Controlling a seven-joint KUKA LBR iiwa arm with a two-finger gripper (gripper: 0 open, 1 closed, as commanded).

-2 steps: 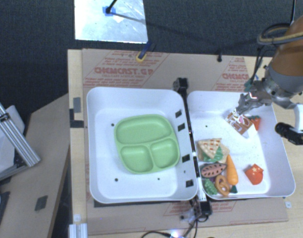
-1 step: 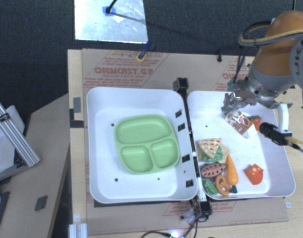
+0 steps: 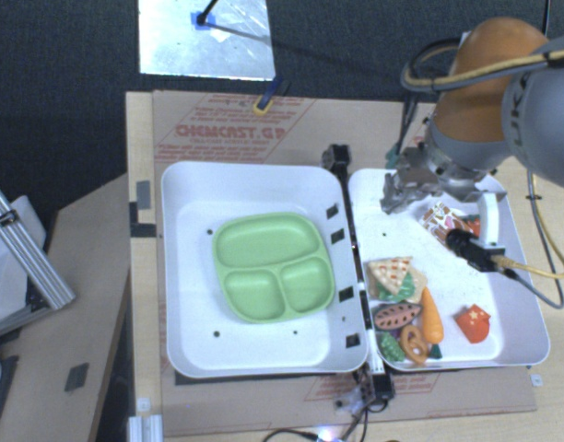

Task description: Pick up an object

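A grey arm [image 3: 485,81] with an orange band reaches in from the right and hangs its end effector [image 3: 399,194] low over the far corner of the right bin [image 3: 540,334], one of two shallow white bins on a bench [image 3: 98,238]. Whether the end effector is released or clenched cannot be told from this angle, and nothing is seen in its grasp.

The candidates for picking all lie in that right bin, seemingly scattered loose so that a program can try its luck. Along the near left side are a flat triangular wedge [image 3: 391,273] resting on a green leaf, a dark ridged sausage [image 3: 397,317], a smooth tapered orange carrot [image 3: 431,313] and a looped brown pretzel [image 3: 413,342], packed close together. A glossy red piece [image 3: 473,322] sits apart to their right. A small printed packet [image 3: 440,217] lies just beside the end effector and looks the likeliest target, though a thin flat item may prove hard to pinch.

The left bin [image 3: 190,247] carries a pale green plate [image 3: 268,265], moulded into three rounded compartments, all bare. Both bins have a matte plastic look and sit on a printed cardboard sheet [image 3: 227,127], probably laid to protect the bench.
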